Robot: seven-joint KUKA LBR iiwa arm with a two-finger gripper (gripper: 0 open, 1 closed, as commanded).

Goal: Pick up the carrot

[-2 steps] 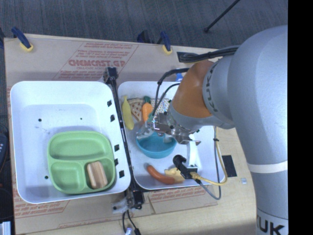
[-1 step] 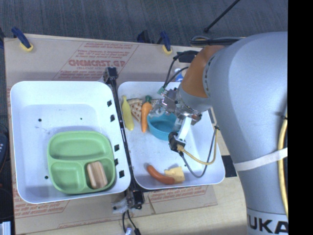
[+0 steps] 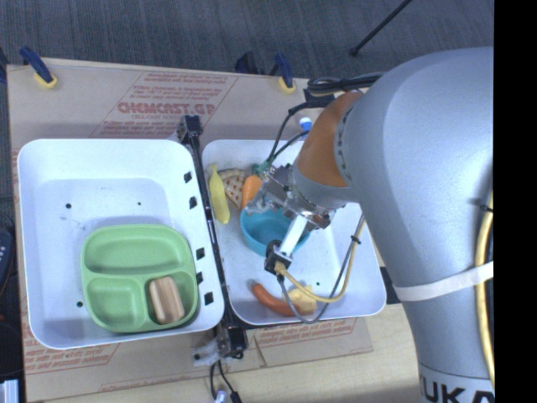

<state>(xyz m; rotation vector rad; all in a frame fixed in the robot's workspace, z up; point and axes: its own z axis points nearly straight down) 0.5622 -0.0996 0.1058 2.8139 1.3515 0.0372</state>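
Gripper (image 3: 270, 183) hangs low in the right bin (image 3: 357, 296), just beside the carrot (image 3: 250, 190) – can't tell from this angle whether it's wide or narrow, or has anything in it. Carrot lies in the bin's far-left part, btwn a banana (image 3: 218, 196) along the left wall and the gripper, w/ a blue bowl (image 3: 260, 229) just in front of it. Near the front wall lies an orange-red sausage-like thing (image 3: 270, 296) – left bin (image 3: 50, 175) has a green tray (image 3: 134, 246) w/ a bun (image 3: 165, 299) in its small right compartment

Grey arm (image 3: 428, 183) reaching in from the right, orange-banded wrist (image 3: 323, 149) bent downward, tool (image 3: 263, 185) pointing left
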